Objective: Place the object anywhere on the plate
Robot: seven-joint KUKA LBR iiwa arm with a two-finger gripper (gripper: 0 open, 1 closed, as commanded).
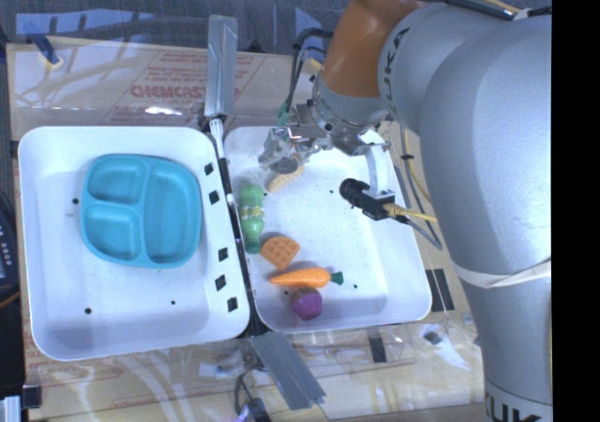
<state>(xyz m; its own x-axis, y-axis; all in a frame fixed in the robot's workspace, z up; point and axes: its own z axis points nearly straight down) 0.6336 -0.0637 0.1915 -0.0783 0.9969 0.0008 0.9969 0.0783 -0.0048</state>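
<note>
Bins: 2, white, side by side. Left bin [47, 317] bears 1 blue plate [141, 209] with 3 compartments. Right bin [394, 289] bears toy foods: 1 green piece [250, 214] by the divider, 1 waffle [280, 250], 1 carrot [302, 277], long axis running left-right, 1 purple piece [307, 303], and 1 pale piece [281, 178] at the upper left.

Gripper [281, 150]: low at the right bin's upper left corner, directly over the pale piece; whether it is open, closed or gripping cannot be told.

Key relation: the pale piece, probably the object to move, lies just beneath the gripper, and the plate lies to the left, across the divider.

Lettering: red print on the cardboard [122, 82] behind the bins, not clearly legible; "KUKA" partly seen on the arm [469, 129].
</note>
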